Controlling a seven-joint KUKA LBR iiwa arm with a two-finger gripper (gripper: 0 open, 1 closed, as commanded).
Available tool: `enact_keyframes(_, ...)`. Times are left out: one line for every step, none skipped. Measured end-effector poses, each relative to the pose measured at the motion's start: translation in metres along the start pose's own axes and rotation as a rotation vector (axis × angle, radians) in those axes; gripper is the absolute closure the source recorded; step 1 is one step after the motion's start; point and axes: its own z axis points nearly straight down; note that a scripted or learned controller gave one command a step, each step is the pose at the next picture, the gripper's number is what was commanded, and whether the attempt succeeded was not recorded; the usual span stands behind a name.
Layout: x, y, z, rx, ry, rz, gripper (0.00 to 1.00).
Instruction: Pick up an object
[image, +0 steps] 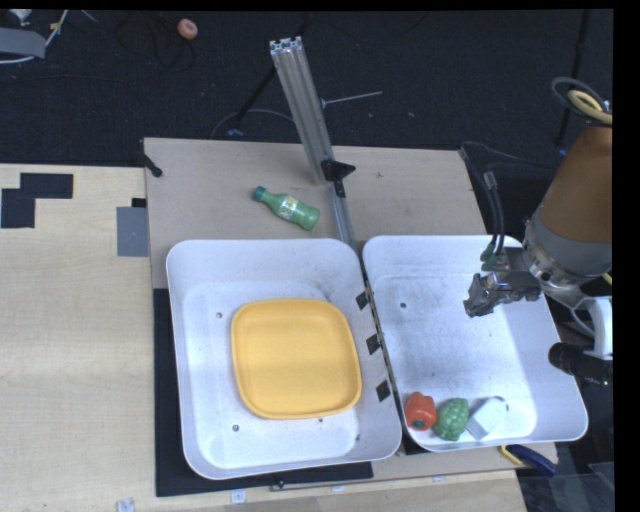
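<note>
My gripper (487, 298) hangs over right bin (440, 290), mid-right of frame; jaw gap can't tell. Red pepper (420, 410) & green veg (452, 418) sit bottom centre-right. No readable labels.

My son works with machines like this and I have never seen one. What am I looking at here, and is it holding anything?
This is one camera fixed above a bench, looking down at a slant. The grey robot arm with an orange band reaches in from the right; its dark gripper hangs over the right shallow white bin. I see nothing held in it. In that bin's near corner lie a small red-orange toy pepper, a green lumpy toy vegetable and a small pale grey block. The left white bin holds a square yellow plastic plate. A small green bottle lies on the bench behind the bins.
</note>
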Motion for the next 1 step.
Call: enact_keyframes(0.0509,-0.0066,-0.0001,0.002,0.001,-0.004,1.00)
